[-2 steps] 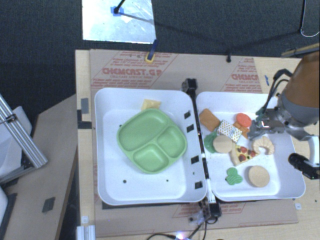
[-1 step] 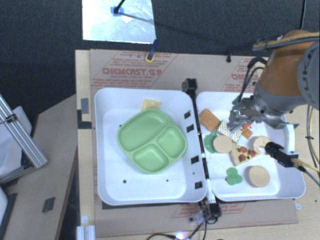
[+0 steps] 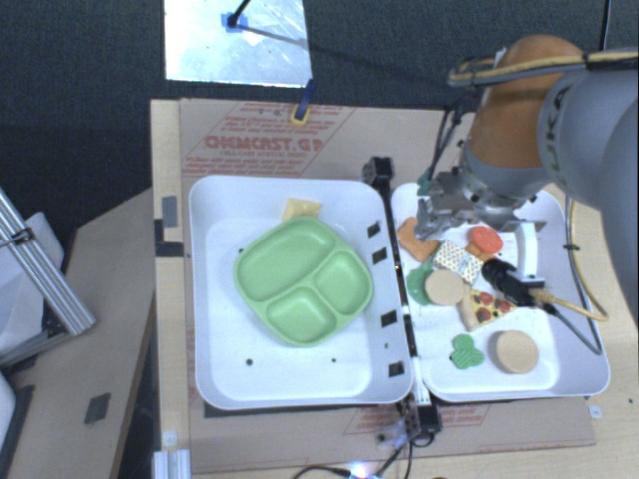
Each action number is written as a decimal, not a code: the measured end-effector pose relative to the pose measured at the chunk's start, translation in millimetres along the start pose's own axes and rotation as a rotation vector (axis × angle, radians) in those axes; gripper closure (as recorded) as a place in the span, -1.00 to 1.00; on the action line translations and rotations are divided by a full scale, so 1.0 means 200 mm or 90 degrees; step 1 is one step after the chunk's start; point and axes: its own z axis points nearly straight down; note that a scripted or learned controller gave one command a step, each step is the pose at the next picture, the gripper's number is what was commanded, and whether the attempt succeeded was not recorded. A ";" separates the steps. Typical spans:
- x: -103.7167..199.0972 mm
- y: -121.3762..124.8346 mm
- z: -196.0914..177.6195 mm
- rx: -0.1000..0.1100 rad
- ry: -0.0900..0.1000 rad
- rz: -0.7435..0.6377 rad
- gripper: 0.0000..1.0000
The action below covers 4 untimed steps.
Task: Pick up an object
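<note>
The right bin (image 3: 574,372) holds several toy food pieces. Among them are an orange wedge (image 3: 413,239), a checkered piece (image 3: 454,258), a red-orange piece (image 3: 486,239), a beige round (image 3: 445,288), a pizza slice (image 3: 483,310), a green sprig (image 3: 464,351) and a tan disc (image 3: 516,351). My gripper (image 3: 436,218) hangs low over the bin's far left part, just above the orange wedge and the checkered piece. The grey wrist and orange band rise behind it.
In the left bin (image 3: 215,367) a green divided plate (image 3: 303,280) lies with a yellow piece (image 3: 300,209) behind it. A black divider (image 3: 394,267) runs between the bins. A black-and-yellow cable (image 3: 559,305) trails across the right bin. A shiny sheet (image 3: 238,26) lies beyond the bench.
</note>
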 end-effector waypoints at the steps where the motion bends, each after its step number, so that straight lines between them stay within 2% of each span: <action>1: -0.03 0.03 -0.07 0.000 -0.001 0.002 1.00; 2: -0.05 0.04 0.02 0.002 -0.001 0.006 1.00; 3: -0.02 0.02 0.02 0.002 -0.001 0.004 1.00; 4: -0.07 0.05 -0.02 0.001 -0.001 0.006 1.00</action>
